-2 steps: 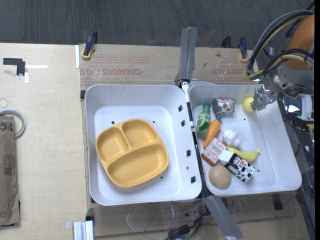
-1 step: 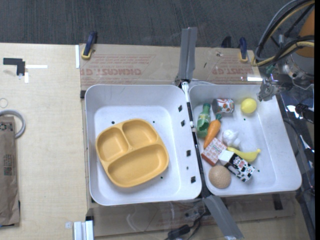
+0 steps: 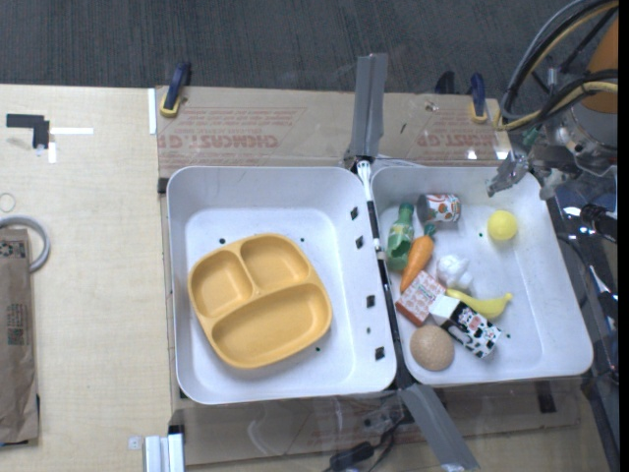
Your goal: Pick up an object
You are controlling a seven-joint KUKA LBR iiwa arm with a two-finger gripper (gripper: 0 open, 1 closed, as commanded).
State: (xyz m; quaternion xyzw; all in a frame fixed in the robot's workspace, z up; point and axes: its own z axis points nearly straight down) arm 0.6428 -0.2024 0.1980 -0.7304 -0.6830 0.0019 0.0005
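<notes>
Nothing looks picked yet: the gripper hangs over the right bin at its far corner, and whether its jaws are open or closed I cannot tell. The nearest candidate, a yellow ball, lies just below the jaws, untouched (the other toys cluster farther below and to the left), so descent, grasp and lift all seem left to do.

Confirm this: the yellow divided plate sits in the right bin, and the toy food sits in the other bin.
Wrong bin. The camera view shows the yellow divided plate in the left bin; the toy food, like the carrot, sits in the other bin.
</notes>
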